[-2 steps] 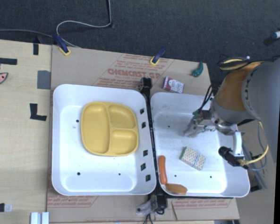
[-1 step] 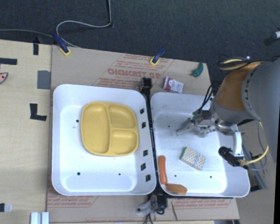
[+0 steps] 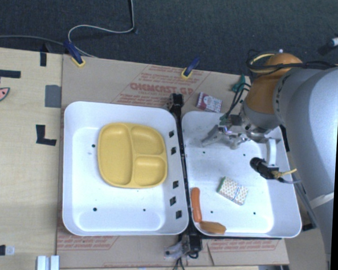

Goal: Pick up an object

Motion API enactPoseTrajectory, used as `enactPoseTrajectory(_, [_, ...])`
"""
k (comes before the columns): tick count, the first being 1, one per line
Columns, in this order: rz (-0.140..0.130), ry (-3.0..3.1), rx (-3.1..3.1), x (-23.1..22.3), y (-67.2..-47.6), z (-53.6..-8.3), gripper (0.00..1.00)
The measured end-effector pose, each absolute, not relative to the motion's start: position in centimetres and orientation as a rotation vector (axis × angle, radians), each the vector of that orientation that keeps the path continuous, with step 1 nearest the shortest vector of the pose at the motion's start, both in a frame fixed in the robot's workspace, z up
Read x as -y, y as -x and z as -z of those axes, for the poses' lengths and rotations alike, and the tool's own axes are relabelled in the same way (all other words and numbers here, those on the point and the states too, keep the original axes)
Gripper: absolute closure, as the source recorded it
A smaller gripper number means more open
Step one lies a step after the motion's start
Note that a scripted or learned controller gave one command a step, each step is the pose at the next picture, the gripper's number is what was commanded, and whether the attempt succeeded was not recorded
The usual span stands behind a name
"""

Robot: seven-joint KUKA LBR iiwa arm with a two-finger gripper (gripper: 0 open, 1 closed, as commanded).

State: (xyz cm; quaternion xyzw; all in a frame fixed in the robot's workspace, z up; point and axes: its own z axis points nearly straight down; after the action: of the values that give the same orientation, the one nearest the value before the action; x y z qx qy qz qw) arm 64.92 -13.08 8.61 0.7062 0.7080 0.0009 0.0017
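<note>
The claw (image 3: 213,138) is shown spread and unladen above the right white bin (image 3: 278,221); the patterned small packet (image 3: 233,190) remains ungrasped, so picking is judged outstanding.

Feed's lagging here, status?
Gripper open, bare, over right bin far end. Patterned packet, two sausages near edge. Path unobstructed.
</note>
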Motion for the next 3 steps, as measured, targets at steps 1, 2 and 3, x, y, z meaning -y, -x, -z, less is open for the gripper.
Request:
enactPoseTrajectory(1, [0.000, -2.219, -2.222, 9.45, -61.17, -8.59, 0.00])
enactPoseTrajectory(2, [-0.001, -2.216, -2.221, 9.48, -61.21, -9.56, 1.00])
enactPoseTrajectory(3, [-0.001, -2.217, -2.221, 9.48, -61.20, -9.54, 0.00])
